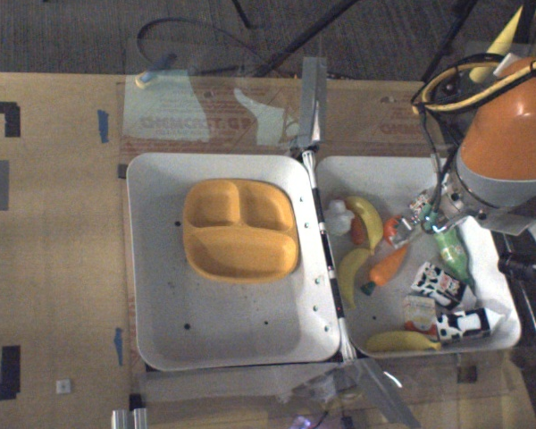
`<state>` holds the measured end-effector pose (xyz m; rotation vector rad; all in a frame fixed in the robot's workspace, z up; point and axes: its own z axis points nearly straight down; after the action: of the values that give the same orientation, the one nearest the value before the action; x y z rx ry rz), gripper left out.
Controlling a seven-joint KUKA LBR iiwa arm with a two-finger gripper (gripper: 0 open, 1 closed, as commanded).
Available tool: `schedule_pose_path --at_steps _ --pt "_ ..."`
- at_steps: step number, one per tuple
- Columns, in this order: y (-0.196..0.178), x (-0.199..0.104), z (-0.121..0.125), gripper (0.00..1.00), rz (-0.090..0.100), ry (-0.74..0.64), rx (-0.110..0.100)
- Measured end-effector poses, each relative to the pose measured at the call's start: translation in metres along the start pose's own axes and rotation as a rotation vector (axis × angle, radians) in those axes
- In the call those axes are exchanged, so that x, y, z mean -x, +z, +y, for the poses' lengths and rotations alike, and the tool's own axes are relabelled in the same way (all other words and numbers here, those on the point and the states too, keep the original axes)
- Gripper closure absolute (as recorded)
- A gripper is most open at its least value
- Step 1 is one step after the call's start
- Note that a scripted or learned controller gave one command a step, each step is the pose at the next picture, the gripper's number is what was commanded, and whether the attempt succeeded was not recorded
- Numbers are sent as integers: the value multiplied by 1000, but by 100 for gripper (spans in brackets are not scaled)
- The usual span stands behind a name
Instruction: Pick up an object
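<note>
The right bin (509, 329) holds several toy foods. A banana (369, 215) lies near the bin's left wall, with a second banana (352, 276) below it and a third (402, 340) along the front wall. An orange carrot (389, 265) lies in the middle. A green bottle (449, 251) rests to its right, beside two cow-patterned cartons (439, 282) (462, 324). My gripper (420, 216) hangs low over the bin's upper middle, just above the carrot and left of the bottle, next to a small red-orange item (392, 231). Nothing is visibly held.
The left bin (161, 329) bears an orange divided plate (241, 229) in its upper half. A small white item (339, 214) and a pale cup (418, 312) also lie in the right bin. The grey-and-orange arm (505, 150) covers that bin's upper right corner.
</note>
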<state>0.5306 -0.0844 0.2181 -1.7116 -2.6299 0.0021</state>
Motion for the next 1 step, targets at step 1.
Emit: schedule_pose_path --at_steps 1 --pt "-36 33 9 100 -4 309 4"
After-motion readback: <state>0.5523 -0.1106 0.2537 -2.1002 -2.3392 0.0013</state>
